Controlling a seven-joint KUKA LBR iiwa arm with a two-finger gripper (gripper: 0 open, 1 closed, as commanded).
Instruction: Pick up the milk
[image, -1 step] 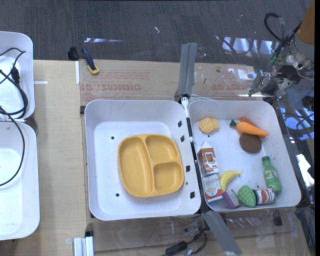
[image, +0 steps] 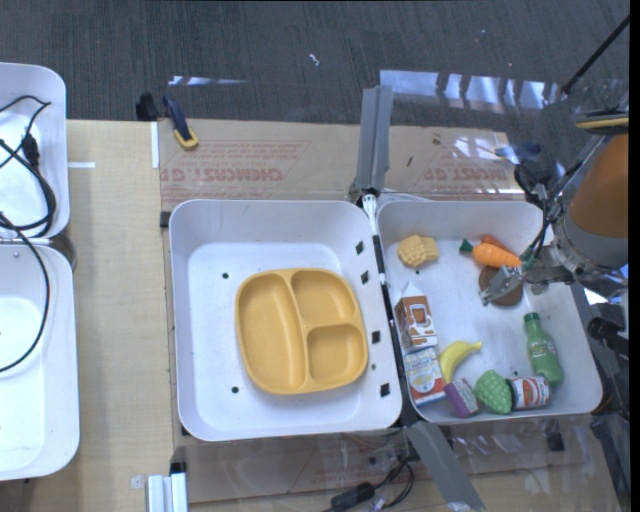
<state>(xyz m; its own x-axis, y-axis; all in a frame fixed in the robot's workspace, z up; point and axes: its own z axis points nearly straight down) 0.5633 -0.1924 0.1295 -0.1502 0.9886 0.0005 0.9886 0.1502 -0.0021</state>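
Note:
The milk (image: 414, 320) is a small white carton with an orange-brown label. It lies against the left wall of the right bin (image: 455, 212), near the middle of that wall. My gripper (image: 497, 287) hangs over the right part of the same bin, right of the milk and well apart from it. It sits just above a small brown item (image: 508, 294), below the carrot (image: 494, 254). Nothing from the bin shows lifted in it.
A second white box (image: 424, 373) lies just below the milk, with a banana (image: 458, 355) beside it. A green bottle (image: 543, 348), a can (image: 528, 392), a green item (image: 492, 391), a purple item (image: 461, 398) and a yellow waffle (image: 418, 250) share the bin. The left bin (image: 200, 300) holds a yellow divided plate (image: 300, 328).

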